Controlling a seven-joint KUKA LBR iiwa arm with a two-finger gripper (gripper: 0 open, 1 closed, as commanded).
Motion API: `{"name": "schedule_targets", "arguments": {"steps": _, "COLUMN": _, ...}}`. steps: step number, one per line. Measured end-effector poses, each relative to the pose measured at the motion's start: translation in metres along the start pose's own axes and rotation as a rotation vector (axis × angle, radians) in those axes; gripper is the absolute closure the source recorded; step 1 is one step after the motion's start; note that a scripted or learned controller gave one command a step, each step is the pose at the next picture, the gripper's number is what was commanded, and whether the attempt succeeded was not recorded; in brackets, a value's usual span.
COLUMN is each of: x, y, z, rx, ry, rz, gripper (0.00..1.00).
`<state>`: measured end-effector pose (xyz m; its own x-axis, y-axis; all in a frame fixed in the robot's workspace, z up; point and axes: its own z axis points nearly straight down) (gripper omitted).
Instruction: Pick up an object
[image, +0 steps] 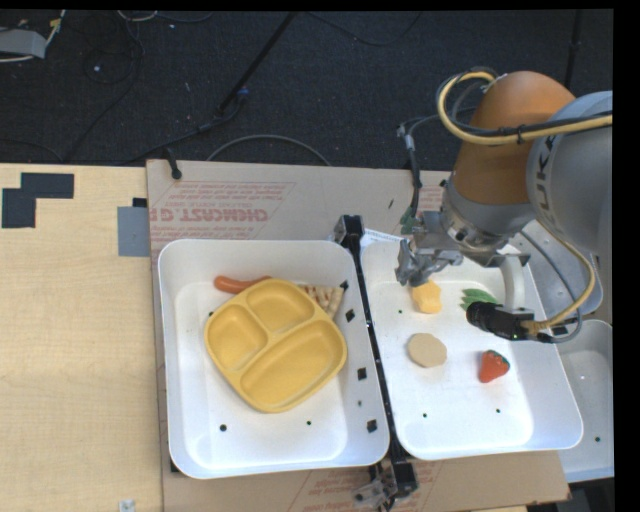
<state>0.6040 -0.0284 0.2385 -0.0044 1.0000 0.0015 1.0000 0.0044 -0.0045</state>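
While we look down on the bench, we take the yellow divided tray (276, 343) in the left bin (190, 420) as our landmark. Largest of all is the arm (520, 130), grey with an orange band, reaching in above and to the right of that tray. Next comes the right bin (470, 430), just beside the tray's own bin. Within it, the gripper (418, 268) hangs right of the tray, directly above a small yellow block (427, 298); whether it grips that block, or how far its fingers stand apart, we cannot tell. A tan round piece (427, 350) lies right of the tray, and a toy strawberry (493, 366) farther right. Behind the tray's upper edge we see an orange sausage (238, 283) and some pale fries (322, 295).
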Motion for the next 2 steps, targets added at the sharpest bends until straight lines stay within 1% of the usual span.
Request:
{"name": "schedule_targets", "arguments": {"steps": 1, "x": 0.060, "y": -0.002, "z": 0.009, "rx": 0.001, "ry": 0.000, "rz": 0.000, "gripper": 1.00}}
{"name": "schedule_targets", "arguments": {"steps": 2, "x": 0.119, "y": 0.009, "z": 0.006, "rx": -0.003, "ry": -0.001, "rz": -0.001, "gripper": 1.00}}
